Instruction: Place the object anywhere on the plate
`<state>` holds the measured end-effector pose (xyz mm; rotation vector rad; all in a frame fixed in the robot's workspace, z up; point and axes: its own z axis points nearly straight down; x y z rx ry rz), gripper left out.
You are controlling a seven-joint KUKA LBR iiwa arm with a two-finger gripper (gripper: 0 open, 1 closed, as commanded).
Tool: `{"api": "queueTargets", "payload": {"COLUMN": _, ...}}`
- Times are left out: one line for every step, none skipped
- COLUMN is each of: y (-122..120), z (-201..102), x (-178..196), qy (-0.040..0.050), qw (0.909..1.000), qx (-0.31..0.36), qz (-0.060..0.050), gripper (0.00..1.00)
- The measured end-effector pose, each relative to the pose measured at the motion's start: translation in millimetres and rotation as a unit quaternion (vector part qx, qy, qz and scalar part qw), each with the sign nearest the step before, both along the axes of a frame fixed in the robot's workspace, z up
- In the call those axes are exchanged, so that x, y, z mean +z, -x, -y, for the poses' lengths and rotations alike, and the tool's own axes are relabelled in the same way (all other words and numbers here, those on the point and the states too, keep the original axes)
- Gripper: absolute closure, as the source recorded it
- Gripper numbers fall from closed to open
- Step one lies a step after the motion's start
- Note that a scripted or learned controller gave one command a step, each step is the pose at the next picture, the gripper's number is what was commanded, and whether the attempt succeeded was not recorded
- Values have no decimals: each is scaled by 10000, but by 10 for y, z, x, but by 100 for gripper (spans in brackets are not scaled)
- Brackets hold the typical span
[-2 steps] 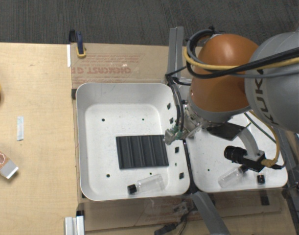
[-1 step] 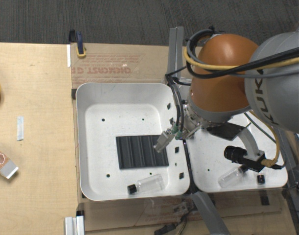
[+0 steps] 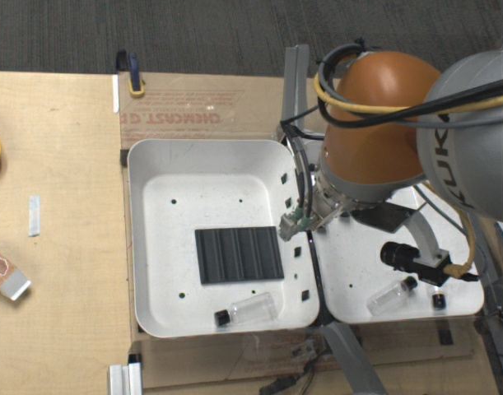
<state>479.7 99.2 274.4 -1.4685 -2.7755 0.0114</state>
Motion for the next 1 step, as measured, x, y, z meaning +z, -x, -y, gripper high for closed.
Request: {"api": "queueTargets", "payload": {"y": 22, "z": -254, "x": -556, "qy": -21, "qw": 9980, "qx": 636, "qz": 3, "gripper": 100}}
